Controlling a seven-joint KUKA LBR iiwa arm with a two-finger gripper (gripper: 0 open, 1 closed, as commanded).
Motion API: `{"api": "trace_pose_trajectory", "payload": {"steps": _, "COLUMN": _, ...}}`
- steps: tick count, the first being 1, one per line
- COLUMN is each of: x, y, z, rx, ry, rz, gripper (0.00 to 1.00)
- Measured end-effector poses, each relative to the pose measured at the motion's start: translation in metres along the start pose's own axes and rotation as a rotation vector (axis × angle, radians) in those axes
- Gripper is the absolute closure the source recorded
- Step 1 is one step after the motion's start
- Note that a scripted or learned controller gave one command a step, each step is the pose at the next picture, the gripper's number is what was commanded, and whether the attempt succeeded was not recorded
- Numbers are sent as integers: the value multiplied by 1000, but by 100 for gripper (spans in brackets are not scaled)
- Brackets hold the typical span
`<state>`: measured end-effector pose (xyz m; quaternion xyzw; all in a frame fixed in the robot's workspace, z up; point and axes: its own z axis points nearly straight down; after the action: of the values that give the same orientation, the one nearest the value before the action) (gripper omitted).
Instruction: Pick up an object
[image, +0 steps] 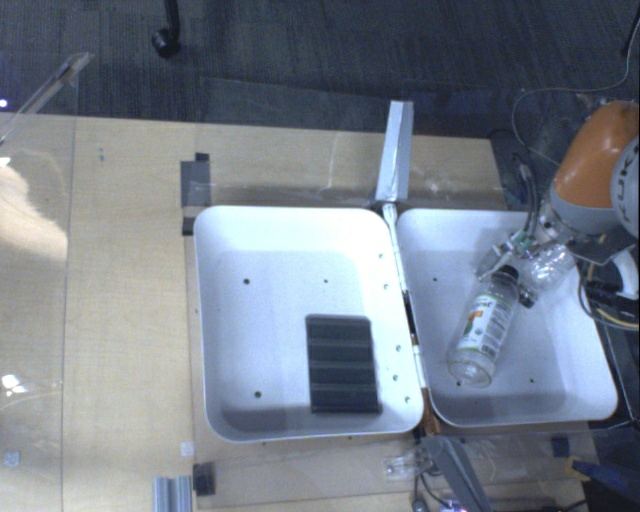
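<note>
Camera view: gripper (510, 262) grips the bottle (482, 330) by its top, right bin (590, 400).

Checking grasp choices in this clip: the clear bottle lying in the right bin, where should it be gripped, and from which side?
Probably from above, across the bottle's round body near the label, fingers spanning its narrow width. It lies on its side, slanted, on the right bin's floor, with bare floor along both flanks. Its cap end points up-right, at the gripper, where the narrower neck looks a poorer hold.

Grey arm (622, 180) with a rounded orange band (590, 155), silvery metal end effector (520, 255), dark trailing cables (605, 295).
</note>
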<state>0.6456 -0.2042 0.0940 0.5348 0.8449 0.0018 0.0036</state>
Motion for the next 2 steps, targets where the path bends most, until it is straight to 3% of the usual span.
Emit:
{"api": "trace_pose_trajectory", "payload": {"steps": 1, "x": 75, "y": -30, "z": 4, "rx": -4, "ry": -2, "rz": -172, "gripper": 0}}
{"api": "trace_pose_trajectory", "payload": {"steps": 2, "x": 75, "y": -30, "z": 4, "rx": -4, "ry": -3, "rz": -172, "gripper": 0}}
